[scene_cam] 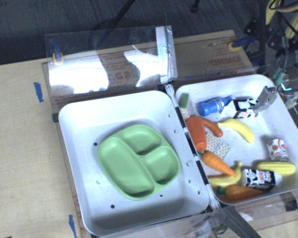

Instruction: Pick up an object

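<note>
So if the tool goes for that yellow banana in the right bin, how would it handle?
The banana is curved and smooth, so it may slip or pivot when pinched. It looks like a light toy. It lies apart from the carrot, leaving room.

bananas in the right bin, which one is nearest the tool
The curved banana in the bin's upper middle, just below the tool. The two other bananas lie down by the bottom edge.

My arm reaching in from the right edge, my gripper (267, 96) hanging low, tilted toward the left, nothing between its fingers that I can see
</note>
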`<state>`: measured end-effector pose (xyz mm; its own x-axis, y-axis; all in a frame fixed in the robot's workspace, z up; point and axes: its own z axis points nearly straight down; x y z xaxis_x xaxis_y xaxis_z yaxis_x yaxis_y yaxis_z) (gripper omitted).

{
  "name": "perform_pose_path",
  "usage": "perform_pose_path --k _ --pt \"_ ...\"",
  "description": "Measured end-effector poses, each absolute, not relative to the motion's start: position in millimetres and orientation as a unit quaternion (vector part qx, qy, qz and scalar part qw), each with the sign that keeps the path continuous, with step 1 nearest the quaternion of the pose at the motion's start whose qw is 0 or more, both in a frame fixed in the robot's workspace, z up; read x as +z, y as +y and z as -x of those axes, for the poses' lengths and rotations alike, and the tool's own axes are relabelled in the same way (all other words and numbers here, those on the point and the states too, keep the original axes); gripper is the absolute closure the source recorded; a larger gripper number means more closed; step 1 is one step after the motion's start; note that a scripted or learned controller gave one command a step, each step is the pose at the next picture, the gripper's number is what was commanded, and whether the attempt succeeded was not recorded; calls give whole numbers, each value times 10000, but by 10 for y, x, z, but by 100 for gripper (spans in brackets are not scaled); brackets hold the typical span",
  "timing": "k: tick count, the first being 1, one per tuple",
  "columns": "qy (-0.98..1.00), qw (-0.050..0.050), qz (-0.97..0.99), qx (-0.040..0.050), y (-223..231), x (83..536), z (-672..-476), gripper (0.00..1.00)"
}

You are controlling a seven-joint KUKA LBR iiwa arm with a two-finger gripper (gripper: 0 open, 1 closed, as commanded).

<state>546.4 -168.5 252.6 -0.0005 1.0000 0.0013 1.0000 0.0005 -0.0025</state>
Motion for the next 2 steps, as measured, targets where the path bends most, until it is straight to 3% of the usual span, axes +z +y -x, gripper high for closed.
perform_pose_path --k 1,2 --pt "-7338 -11 6794 -4 -1529 971 -5520 0" --pt "-7323 -25 6809 -9 -1546 1067 -5521 100"
